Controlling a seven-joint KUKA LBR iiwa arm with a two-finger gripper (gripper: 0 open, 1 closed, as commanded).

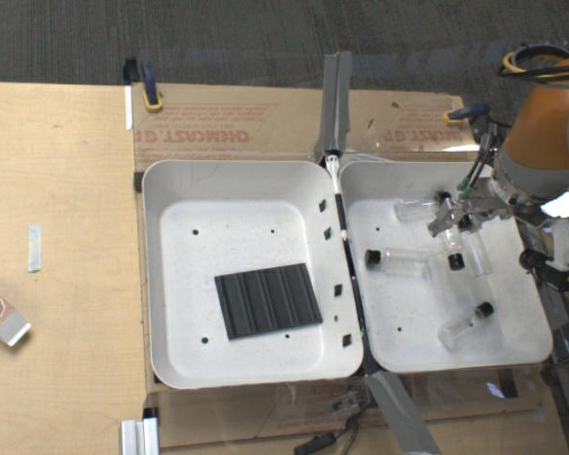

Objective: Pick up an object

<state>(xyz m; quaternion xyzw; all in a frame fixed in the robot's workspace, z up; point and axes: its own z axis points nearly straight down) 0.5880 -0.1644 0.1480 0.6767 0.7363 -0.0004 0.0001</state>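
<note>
We hover over clear plastic vials in the right white bin.

The nearest clear plastic vial with a black cap (463, 259) lies just below and touching the line of our gripper (452, 218), its long axis running roughly up and down the view; a second capped vial (394, 260) lies to the left of the fingers, lengthwise across the bin, and a third (465, 322) sits well below them, tilted. A fourth clear vial (415, 209) rests just left of the tips. We cannot tell whether the fingers are spread or closed, and nothing visibly sits between them. Our grey arm with the orange band (539, 129) reaches in from the right, wrist angled down-left over the right bin (379, 349). The left bin (171, 254) holds a dark ribbed rectangular mat (267, 300).
</note>
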